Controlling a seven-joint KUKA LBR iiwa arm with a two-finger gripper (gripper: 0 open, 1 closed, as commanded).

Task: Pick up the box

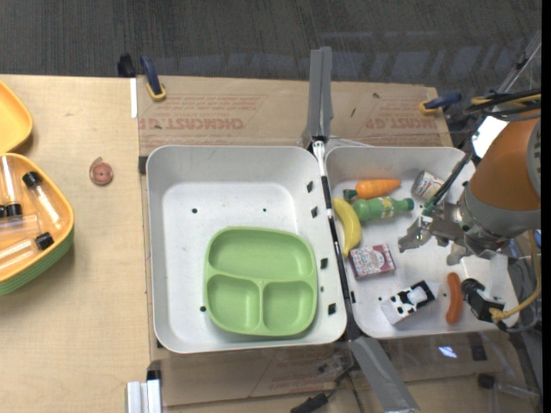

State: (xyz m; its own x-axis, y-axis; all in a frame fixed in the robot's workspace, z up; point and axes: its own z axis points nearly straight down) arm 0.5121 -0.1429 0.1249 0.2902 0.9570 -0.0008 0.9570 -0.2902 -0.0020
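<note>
Camera view: the pink box point(373, 261) lies flat in the right bin point(405, 323) beside the banana point(348, 223), light, stiff cardboard best pinched across its short sides, while the jaws point(428, 231) hover nearby, apparently spread and empty.

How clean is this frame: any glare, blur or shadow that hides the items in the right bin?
Camera view: even, soft light; the pink box, banana and green tray look sharp, with faint shadows. The gripper area is cluttered and slightly blurred. Mild glare on the bright patch behind the arm.
</note>
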